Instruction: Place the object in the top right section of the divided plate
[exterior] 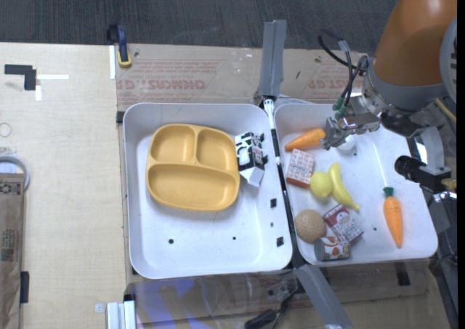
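Gripper [336, 133] is seen low over the right bin [418, 248], near its back edge, just beside a carrot's [305, 139] tip. Its opening and any grasp cannot be told. Plate [193, 166] is seated in the left bin [203, 248], toward the back-left corner. A second carrot [393, 218] lies by the right edge.

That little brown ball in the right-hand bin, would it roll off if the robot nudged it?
Probably. The brown ball looks round, so a push would likely set it rolling. It may not go far: the small carton lies right against it and the bin wall is close. Its dull surface suggests decent grip.
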### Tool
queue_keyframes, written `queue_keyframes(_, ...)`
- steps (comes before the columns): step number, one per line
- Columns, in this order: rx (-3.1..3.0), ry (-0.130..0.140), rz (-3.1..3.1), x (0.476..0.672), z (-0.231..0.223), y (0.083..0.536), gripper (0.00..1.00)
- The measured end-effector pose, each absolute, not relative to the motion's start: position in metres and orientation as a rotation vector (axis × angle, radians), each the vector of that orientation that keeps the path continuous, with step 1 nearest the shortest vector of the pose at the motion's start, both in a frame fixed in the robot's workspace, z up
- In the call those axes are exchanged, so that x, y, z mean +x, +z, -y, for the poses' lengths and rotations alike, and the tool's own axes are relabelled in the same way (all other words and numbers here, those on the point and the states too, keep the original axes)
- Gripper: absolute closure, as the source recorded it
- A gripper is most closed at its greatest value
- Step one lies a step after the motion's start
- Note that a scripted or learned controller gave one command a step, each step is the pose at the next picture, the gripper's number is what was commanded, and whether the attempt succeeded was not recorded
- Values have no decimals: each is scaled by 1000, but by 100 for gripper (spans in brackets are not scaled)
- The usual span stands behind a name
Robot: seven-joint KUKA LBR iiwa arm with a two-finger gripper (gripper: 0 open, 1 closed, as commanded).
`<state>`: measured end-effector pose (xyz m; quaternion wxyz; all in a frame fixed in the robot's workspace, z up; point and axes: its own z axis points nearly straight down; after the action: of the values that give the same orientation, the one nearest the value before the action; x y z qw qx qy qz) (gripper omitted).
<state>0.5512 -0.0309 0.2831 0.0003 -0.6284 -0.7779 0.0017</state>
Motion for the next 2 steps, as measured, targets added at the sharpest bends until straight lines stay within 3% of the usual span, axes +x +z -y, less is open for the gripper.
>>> queue_keyframes(1, -1643, 3, 2677, 626, 20, 203, 100)
queue_keyframes(2, -1643, 4, 2677, 626, 20, 203, 0)
